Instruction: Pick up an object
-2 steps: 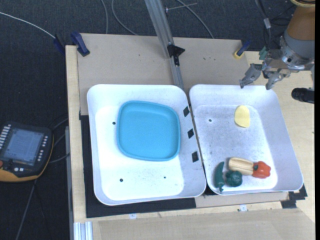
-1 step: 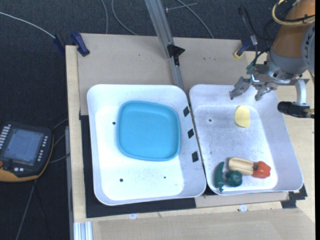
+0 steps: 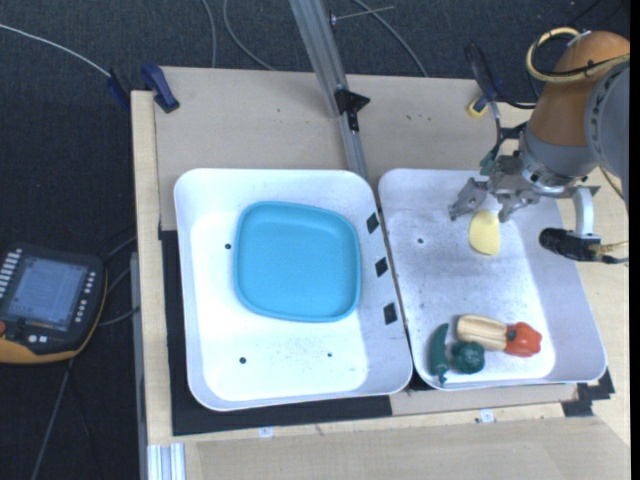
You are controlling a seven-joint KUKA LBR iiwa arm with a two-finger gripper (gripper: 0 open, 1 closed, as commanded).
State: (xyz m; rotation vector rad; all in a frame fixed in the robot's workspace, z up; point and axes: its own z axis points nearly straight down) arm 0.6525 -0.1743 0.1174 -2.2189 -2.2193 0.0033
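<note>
Dark carpet with loose cables surrounds a tan table carrying two shallow white bins side by side.

Jaws: the gripper hangs over the upper part of the right bin, its metal fingers spread apart and pointing down. Nothing sits between them.

Object nearest the jaws: a pale yellow lemon-shaped piece lies on the bin floor just below and beside the spread fingers, near them; contact cannot be confirmed from this angle.

Arm: the grey arm with orange band enters from the right and stands above the right bin's upper corner.

Remaining contents, right bin: along the near edge lie a tan bread-like piece, a red pepper-like piece touching its right end, and a dark green item just beside its left end.

Left bin: a turquoise square plate lies flat near its centre.

Surroundings: a metal rail runs aslant over the table's far edge. A handheld control pendant lies on the carpet at the left, well apart from the bins.
</note>
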